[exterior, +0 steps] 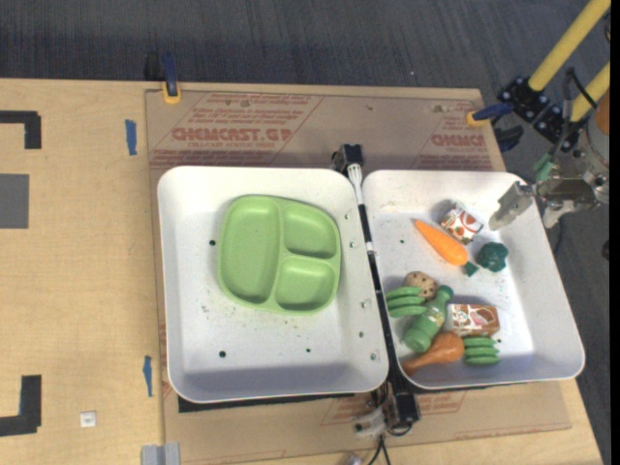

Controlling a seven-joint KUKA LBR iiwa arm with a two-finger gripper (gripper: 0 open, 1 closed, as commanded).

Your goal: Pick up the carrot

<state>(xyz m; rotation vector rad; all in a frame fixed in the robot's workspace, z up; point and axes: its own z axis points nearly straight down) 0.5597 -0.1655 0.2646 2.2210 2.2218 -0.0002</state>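
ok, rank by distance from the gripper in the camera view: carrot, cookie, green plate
Gripper sits at the right bin's upper right edge.
1. Carrot: right bin, just left of the gripper.
2. Cookie: right bin, lower left of the carrot.
3. Green plate: left bin, farthest.

The carrot [441,242] lies in the right bin [542,303] with bare white floor along its left flank and above it toward the far wall. A small red-and-white box [461,223] sits just beside its upper right, and a dark green piece [492,257] crowds its lower tip. Further down, a heap of green and orange toys [441,327] fills the near half. The gripper [528,200] hangs over the right rim.
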